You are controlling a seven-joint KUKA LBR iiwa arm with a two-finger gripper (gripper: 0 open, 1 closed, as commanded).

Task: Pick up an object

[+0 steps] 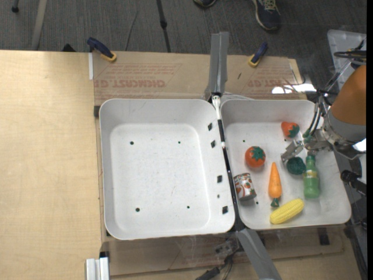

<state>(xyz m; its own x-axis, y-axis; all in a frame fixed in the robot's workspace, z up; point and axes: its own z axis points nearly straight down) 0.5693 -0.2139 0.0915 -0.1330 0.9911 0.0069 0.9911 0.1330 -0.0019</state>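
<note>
The right bin (326,112) holds several toy foods. A red tomato (254,156) lies left of centre, with an orange carrot (274,181) and a yellow corn cob (287,211) nearer the front. A small can (245,187) lies by the left wall. A red strawberry-like piece (289,129) sits toward the back. A dark green lump (296,165) and a green bottle (311,181) lie at the right. My gripper (301,150) hangs just above the dark green lump and the bottle's top, open, with nothing between its fingers.
The left bin (116,156) stands beside the right one, with a grey divider post (218,69) between them at the back. Cardboard (157,77) lies behind the bins and a wooden bench top (46,156) to the left. Clamps (100,48) grip the back edge.
</note>
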